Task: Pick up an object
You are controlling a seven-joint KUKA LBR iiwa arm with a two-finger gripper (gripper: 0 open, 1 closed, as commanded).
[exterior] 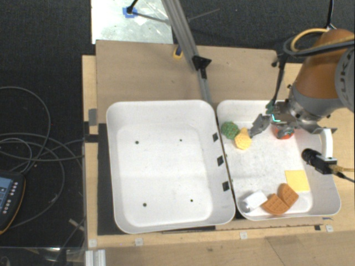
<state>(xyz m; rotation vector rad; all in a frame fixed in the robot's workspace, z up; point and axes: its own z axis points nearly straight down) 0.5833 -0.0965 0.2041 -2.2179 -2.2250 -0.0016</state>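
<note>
Pincer (258, 127): low over the right bin's far half, just right of the yellow piece; whether open or closed cannot be told
Right bin (333, 204): green ball (230, 129) touching yellow piece (242, 141), red object (283, 132) under the wrist, yellow block (297, 179), waffles (280, 199), white piece (253, 200)
Left bin (119, 148): beside it on the worktop (144, 73)

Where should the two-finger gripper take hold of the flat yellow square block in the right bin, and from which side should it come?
Probably from straight above, closing across two opposite edges of the flat yellow square block. It lies flat on the floor of the right white bin, so only its thin edges offer grip. Its far and left edges look free; the round orange waffle-like pieces lie close by its near corner.
</note>
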